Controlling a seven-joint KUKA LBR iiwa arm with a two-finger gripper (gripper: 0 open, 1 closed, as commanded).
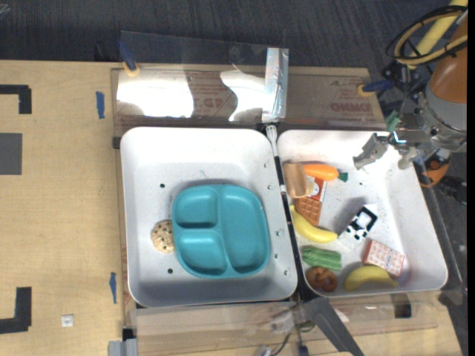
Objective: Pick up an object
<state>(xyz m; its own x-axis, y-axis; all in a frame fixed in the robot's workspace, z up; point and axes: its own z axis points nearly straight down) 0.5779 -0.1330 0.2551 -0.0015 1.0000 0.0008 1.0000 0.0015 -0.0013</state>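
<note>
Listing stock for a pick, right bin [427, 221]: the toy carrot [322, 172] lies at the upper left, near the dividing wall, touching an orange-and-white carton [315, 190] and a waffle piece [310, 210] just below it.

- Likely handling: hollow moulded plastic, so light, stiff, rather slick; tapered, so it may roll or squirt out of a pinch. Best taken across the thick orange middle, clear of the green stub.
- Neighbours: banana [313, 230], green pod [322, 257], brown berry [321, 277], yellow fruit [369, 277], pink wafer [384, 257], black-and-white block [361, 223].
- Left bin [141, 154]: teal divided plate [220, 229], cookie [162, 236] beside it.
- Gripper [382, 149]: above the right bin's upper right, well apart from the carrot; whether the jaws stand apart or together, I cannot tell.
</note>
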